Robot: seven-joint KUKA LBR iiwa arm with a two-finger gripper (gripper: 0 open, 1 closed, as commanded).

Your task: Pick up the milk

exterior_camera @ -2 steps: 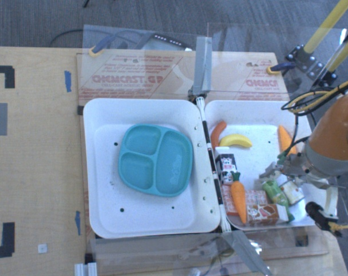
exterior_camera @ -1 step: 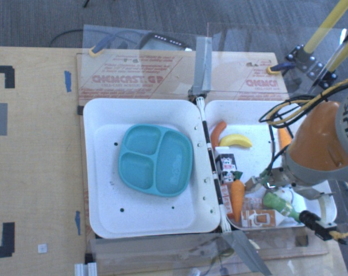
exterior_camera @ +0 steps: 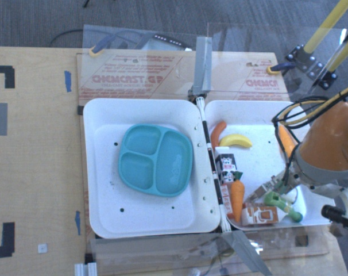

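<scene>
Orange carton (exterior_camera: 260,215) lies at the right bin's (exterior_camera: 251,112) front edge, beside the carrot (exterior_camera: 236,198). Milk (exterior_camera: 225,167) sits by the divider, and the hand (exterior_camera: 270,190) hovers near the carton, can't tell if it's apart or together

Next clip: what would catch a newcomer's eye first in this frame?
Probably the turquoise divided plate, alone in the middle of the left bin. Next, the grey arm with its orange band reaching in from the right, its gripper down among the toy food crowded in the right bin: a milk carton by the divider with a carrot beside it, and a banana further back.
</scene>
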